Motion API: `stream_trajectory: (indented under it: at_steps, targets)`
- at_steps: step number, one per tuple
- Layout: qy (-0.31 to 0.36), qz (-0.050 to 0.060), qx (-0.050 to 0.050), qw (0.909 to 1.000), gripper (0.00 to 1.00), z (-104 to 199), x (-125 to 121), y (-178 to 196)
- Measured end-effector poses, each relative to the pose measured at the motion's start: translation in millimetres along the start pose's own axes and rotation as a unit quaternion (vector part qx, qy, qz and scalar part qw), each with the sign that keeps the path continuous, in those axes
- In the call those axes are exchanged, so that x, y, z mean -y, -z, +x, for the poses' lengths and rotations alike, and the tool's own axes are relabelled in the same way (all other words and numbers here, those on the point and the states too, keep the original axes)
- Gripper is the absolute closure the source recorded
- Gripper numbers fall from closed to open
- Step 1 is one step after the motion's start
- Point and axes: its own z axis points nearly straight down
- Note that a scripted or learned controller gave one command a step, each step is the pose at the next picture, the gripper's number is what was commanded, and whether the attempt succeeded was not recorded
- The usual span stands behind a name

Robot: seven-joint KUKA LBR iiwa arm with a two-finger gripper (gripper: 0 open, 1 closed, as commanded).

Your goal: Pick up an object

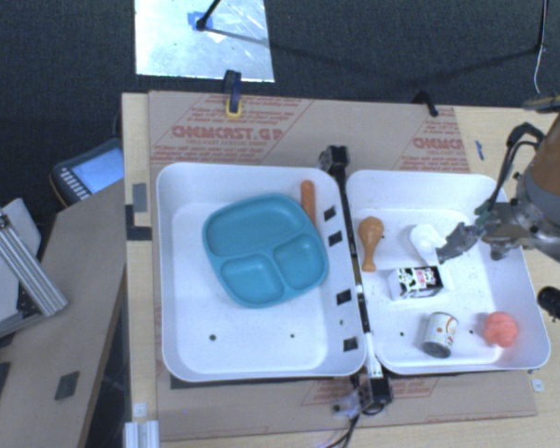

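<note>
Gripper [445,247] hung beside a white object [426,240] in the right bin [518,292], just above the carton [417,282]; we could not tell its jaw state. We judged the object light, smooth, best pinched mid-body.

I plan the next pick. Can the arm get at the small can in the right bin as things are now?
Probably yes. The can lies on its side in the right bin, apart from the carton and pink ball, open from above; the gripper hovers nearby.
</note>
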Motion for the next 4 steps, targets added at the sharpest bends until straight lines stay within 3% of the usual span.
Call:
stream_trajectory:
  at_steps: [1,3,4]
  targets:
    - [0.001,-0.005,0.001,1.0000,0.00,0,-2,5]
    - [0.000,-0.002,0.000,1.0000,0.00,1,3,-101]
    - [0.001,-0.011,0.001,0.9999,0.00,1,-2,-131]
